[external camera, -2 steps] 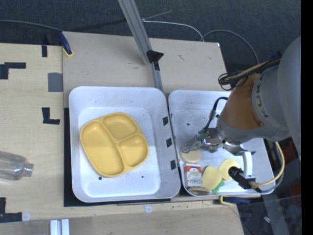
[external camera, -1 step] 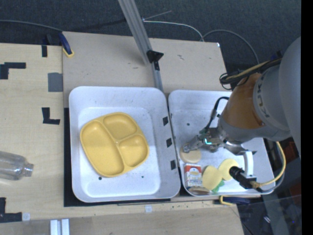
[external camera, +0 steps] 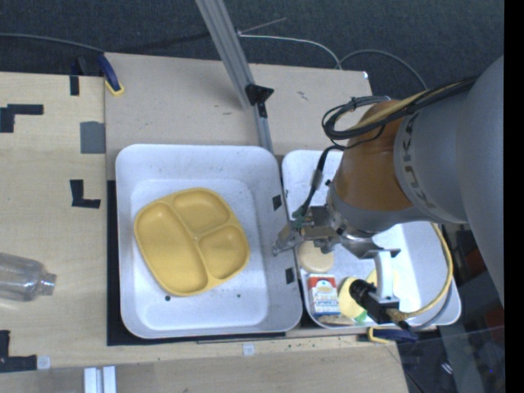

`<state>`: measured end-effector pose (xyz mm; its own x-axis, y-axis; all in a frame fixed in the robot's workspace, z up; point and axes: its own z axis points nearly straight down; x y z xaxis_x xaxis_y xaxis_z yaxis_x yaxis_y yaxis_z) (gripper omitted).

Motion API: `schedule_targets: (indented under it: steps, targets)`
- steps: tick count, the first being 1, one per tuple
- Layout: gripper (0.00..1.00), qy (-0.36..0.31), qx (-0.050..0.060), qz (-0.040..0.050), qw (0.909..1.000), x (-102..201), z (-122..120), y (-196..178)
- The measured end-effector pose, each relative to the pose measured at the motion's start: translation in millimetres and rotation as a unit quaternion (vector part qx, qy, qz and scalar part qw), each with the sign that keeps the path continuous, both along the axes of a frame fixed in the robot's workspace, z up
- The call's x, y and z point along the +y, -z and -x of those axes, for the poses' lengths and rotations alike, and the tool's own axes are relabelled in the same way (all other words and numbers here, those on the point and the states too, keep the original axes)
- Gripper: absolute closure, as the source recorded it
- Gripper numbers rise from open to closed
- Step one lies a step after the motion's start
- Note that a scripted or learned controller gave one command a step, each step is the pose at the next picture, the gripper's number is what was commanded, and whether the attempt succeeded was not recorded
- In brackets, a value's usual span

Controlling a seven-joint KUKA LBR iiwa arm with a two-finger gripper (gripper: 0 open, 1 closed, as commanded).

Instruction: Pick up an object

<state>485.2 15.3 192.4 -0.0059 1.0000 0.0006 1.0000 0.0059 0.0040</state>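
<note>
My gripper point(external camera: 315, 244) hangs low over the left part of the right bin point(external camera: 299, 170), under the arm's orange band. A pale round object point(external camera: 315, 259) lies right below its tip; contact between them cannot be made out. Just in front of that lies a small red-and-white box point(external camera: 322, 293), and beside it a yellow object point(external camera: 354, 295) with a dark end. The arm hides much of the right bin.
The left bin point(external camera: 131, 170) holds a yellow divided plate point(external camera: 191, 240). A clear plastic bottle point(external camera: 23, 278) lies on the bench at the far left. A metal pole point(external camera: 229, 47) slants in from the top. Cables loop near the arm's wrist.
</note>
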Motion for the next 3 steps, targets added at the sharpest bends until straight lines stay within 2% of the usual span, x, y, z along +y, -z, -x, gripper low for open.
schedule_targets:
  steps: [1, 2, 3]
  targets:
    - [0.00, 0.004, -0.002, 0.0020, 1.0000, -83.7, -64.3, -126.8]
    - [0.00, 0.002, 0.004, 0.0017, 1.0000, -93.6, -143.2, -62.4]
    - [0.00, 0.003, 0.004, 0.0022, 1.0000, -120.6, -195.6, -2.5]
